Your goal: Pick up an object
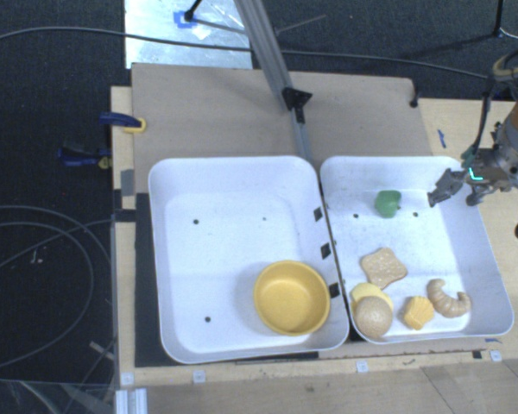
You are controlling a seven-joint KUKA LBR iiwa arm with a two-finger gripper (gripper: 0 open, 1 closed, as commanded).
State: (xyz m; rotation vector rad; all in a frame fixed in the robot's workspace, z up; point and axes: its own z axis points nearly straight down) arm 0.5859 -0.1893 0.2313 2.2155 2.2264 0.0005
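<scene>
The left bin [233, 179] holds a yellow bowl [292, 297] at its five o'clock corner, close to the near rim and to the divider where the two bins meet. The remaining floor of that bin, from nine o'clock round to one o'clock, is bare white.

In the right bin [492, 274], a small green object [388, 203] lies alone toward eleven o'clock, with bare floor all round it. Along the near side, from seven to five o'clock, sit a toast slice [382, 266], a round pale bun [373, 315] overlapping a yellow piece behind it, a yellow cheese wedge [417, 312] and a croissant [449, 298], close together but mostly apart.

The arm enters at three o'clock, its wrist over the right bin's far-right rim. The gripper [457, 190] points toward nine o'clock, its two dark fingers spread apart with nothing between them, above the bin's two o'clock area. The green object lies to its nine o'clock, near but not touching. The bin's centre and three o'clock side are open floor.
</scene>
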